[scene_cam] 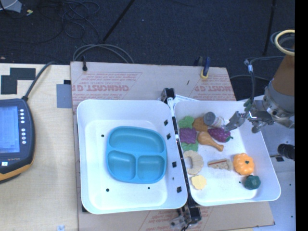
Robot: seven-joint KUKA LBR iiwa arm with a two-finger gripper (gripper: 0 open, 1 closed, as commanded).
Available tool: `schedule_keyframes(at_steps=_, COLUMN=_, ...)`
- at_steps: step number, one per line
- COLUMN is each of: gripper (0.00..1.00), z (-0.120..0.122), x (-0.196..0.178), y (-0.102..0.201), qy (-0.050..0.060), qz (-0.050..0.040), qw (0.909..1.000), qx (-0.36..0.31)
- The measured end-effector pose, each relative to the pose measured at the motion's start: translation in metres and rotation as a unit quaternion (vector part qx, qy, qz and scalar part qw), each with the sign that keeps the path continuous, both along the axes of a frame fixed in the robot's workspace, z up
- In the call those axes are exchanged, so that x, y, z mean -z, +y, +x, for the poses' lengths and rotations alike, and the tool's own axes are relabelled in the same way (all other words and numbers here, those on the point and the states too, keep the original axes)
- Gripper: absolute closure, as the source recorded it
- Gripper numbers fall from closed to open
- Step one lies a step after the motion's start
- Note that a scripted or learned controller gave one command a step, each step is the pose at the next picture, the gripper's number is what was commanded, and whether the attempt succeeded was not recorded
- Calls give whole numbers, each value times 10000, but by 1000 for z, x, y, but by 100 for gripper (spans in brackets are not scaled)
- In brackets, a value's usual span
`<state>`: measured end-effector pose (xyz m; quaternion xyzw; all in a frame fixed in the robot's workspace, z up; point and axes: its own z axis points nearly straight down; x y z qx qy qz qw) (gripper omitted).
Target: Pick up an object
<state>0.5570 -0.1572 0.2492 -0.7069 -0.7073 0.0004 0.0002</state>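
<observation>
The right bin [267, 186] holds several toy foods. A grey can [210, 118] lies near its back, beside a green leafy piece [186, 122] and purple grapes [188, 135]. A dark purple piece [220, 134] and a tan drumstick [209, 139] lie mid-bin. An orange pumpkin [243, 163], a dark green item [251, 181], a brown cracker [220, 164], a pale ring [194, 161] and a yellow piece [198, 182] sit nearer the front. My gripper [244, 123] hangs over the bin's back right, just right of the purple piece. It is open and nothing lies between its fingers.
The left bin [91, 129] holds a blue divided plate [135, 154]. A black hinge strip [174, 143] runs between the bins. A tablet-like pendant [12, 134] lies on the bench at far left. Cables [252, 78] hang by the arm at right.
</observation>
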Motion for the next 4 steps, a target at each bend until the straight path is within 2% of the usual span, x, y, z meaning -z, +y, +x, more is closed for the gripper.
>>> schedule_keyframes(at_steps=1, gripper=100, z=0, x=-10, y=-1, qy=5, qz=3, qw=10000, qx=-2)
schedule_keyframes(at_steps=2, gripper=100, z=-56, x=-109, y=43, qy=-34, qz=6, qw=10000, qx=-17)
schedule_keyframes(at_steps=3, gripper=100, z=-13, x=-56, y=98, qy=27, qz=11, qw=10000, qx=-25)
schedule_keyframes(at_steps=4, gripper=100, z=-56, x=-100, y=171, qy=-3, qz=16, qw=10000, qx=-42)
